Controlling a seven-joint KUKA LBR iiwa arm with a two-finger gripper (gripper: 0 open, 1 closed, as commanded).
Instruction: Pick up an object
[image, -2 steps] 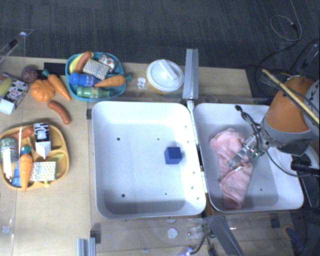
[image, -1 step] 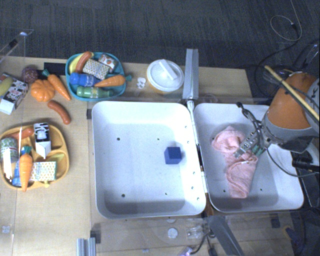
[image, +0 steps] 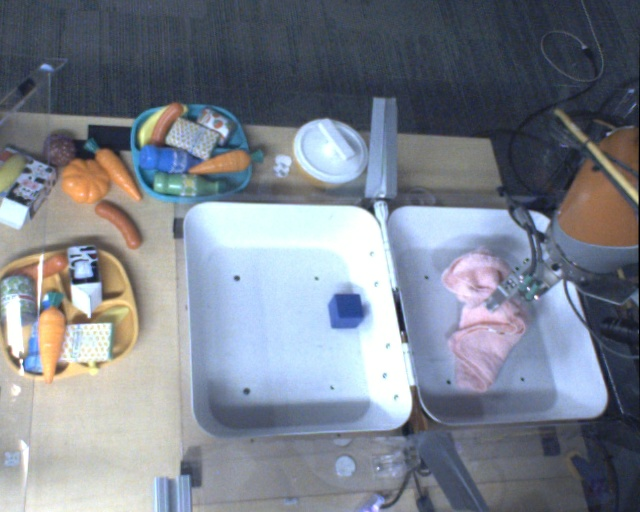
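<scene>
The fingers (image: 516, 288) come down at the right edge of a crumpled pink cloth (image: 482, 316), their tips touching or nearly touching its soft folds; they are small and blurred, so whether they are apart, together or clamped on fabric cannot be told. Above them the grey arm (image: 598, 215) rises with its rounded orange band, entering over the right rim of the right bin (image: 570, 400). The cloth lies in a loose, wrinkled heap in the middle of this shallow white bin, stretching from near its centre toward its front edge. The left bin (image: 260, 400), also smooth white plastic with rounded corners, holds a small blue cube (image: 346, 309) with crisp edges, sitting right of its centre and well apart from the walls. Between the bins runs a grey metal bar (image: 381, 150). On the wooden surface (image: 150, 440), near its back edge, stands a round white lidded container (image: 331, 150) and a blue bowl (image: 190, 152) heaped with toy food. At the left edge sits a yellow tray (image: 122, 300) of toy items, with an orange toy pumpkin (image: 83, 181) behind it.
</scene>
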